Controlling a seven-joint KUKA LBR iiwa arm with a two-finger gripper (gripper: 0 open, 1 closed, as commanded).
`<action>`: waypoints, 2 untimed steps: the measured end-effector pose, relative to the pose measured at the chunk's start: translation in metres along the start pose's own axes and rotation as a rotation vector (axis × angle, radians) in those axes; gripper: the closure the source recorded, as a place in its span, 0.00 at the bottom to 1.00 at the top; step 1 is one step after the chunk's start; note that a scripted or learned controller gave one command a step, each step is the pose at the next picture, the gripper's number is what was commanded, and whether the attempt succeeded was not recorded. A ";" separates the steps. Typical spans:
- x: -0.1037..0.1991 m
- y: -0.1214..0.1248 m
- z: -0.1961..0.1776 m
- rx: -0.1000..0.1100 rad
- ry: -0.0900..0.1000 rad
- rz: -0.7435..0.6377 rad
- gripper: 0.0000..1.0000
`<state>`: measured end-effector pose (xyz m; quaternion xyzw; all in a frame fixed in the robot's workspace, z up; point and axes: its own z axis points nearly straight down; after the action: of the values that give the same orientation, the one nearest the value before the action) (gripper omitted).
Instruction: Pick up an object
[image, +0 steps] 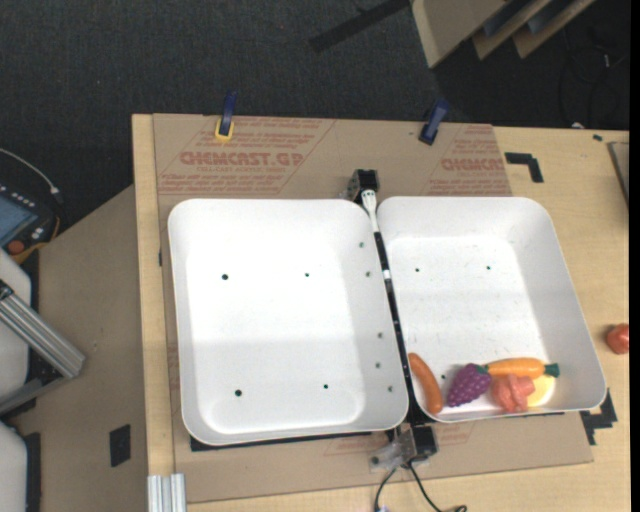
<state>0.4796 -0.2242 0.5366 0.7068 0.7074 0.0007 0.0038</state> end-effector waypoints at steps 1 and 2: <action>0.000 0.000 0.001 0.003 0.001 0.000 1.00; 0.000 0.000 0.001 0.003 0.001 0.000 1.00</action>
<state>0.4797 -0.2239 0.5355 0.7069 0.7073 0.0001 0.0023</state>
